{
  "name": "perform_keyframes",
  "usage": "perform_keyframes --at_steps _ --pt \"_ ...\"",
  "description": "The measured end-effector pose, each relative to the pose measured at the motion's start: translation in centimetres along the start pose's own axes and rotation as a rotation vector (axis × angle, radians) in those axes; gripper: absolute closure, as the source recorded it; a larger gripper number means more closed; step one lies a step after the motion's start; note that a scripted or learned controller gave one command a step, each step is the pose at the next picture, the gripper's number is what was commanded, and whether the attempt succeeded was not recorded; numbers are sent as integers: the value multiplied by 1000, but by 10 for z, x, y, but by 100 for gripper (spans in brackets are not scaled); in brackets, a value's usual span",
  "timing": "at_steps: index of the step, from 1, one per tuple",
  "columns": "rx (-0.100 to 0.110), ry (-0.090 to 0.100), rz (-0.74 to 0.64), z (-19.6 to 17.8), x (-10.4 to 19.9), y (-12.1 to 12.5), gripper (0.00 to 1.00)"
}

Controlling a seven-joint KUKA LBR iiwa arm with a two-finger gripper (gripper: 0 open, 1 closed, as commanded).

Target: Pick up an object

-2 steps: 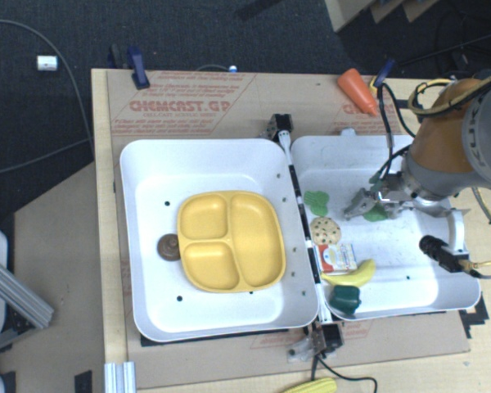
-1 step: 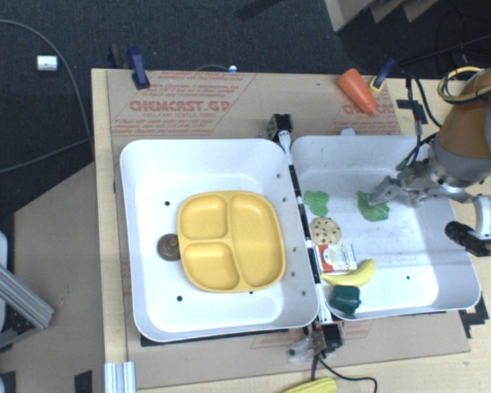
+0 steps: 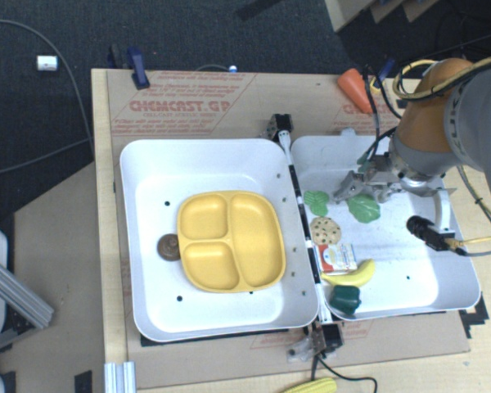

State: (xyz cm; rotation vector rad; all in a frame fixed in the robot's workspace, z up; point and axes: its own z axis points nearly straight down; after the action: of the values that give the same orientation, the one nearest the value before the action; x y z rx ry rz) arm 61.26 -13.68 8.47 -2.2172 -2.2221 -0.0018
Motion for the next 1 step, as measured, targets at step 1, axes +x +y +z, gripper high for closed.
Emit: perform_keyframes --at_steps 1 --pt "1 -2 3 0 -8 -21 0"
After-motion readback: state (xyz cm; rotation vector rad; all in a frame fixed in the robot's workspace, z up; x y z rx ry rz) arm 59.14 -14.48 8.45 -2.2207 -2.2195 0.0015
